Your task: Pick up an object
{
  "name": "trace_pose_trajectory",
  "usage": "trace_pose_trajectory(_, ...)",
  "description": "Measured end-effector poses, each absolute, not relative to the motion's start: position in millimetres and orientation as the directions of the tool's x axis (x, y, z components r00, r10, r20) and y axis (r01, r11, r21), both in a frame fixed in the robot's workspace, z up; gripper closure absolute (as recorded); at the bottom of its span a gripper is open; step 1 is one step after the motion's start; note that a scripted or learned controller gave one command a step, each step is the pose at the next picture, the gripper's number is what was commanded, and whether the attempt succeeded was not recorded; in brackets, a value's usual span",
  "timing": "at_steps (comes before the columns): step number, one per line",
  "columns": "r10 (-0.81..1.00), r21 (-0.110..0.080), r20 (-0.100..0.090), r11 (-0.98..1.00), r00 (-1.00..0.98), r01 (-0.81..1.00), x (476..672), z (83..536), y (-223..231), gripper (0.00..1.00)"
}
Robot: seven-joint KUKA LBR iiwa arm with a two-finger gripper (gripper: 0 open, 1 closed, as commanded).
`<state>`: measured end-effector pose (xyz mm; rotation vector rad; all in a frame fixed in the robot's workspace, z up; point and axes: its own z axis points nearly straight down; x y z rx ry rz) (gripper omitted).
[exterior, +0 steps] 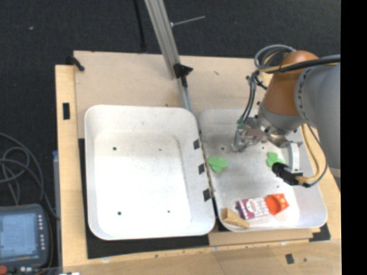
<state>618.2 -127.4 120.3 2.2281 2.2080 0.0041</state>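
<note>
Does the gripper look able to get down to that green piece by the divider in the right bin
Probably yes. The gripper hovers in the right bin, a little right of and above the green piece, which lies alone on bare floor. The bin wall close by might crowd one finger.

A robotics lab: a plywood bench [143, 79] on dark carpet, an aluminium mast [162, 30], loose cables [17, 159] and a teach pendant [22, 234] (screen lit) beside it.
</note>
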Motion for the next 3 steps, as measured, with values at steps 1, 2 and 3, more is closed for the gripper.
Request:
trace_pose_trajectory(1,1.000,0.006,-0.002,-0.005,0.005,1.000,609.8,172.4,-132.4,1.00)
trace_pose_trajectory(2,1.000,0.007,-0.002,-0.005,0.005,1.000,613.9,220.9,-141.8,1.00)
trace_pose_trajectory(3,1.000,0.006,-0.002,0.002,-0.002,1.000,615.3,262.7,-143.2,1.00)
